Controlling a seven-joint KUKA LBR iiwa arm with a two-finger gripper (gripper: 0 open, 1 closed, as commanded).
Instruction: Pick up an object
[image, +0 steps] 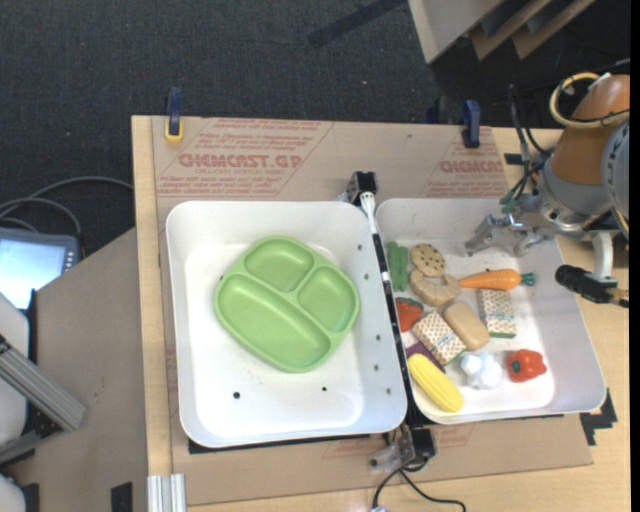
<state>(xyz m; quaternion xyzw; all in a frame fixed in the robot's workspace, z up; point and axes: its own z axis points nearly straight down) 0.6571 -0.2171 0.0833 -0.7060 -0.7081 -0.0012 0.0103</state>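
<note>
**Arm cut off at right edge, gripper above toy food bin**

Arm mostly out of frame; gripper (508, 228) hangs over the right bin's (575, 395) far edge, nothing between its fingers (spread apart, looks released). Right bin: one carrot (490, 280), one corn cob (436, 383), one red pepper (525, 365), one cookie (428, 260), several other pieces crowded together, hard to identify. Left bin (200, 400): one green divided plate (287, 302).

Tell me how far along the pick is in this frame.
Nothing looks picked yet. The pincer hangs over the far side of the right bin, above the carrot, with no item visible between its fingers. The carrot, corn, red pepper and other toy foods lie in the bin. The green divided plate sits in the left bin. The grasp and lift remain.
</note>
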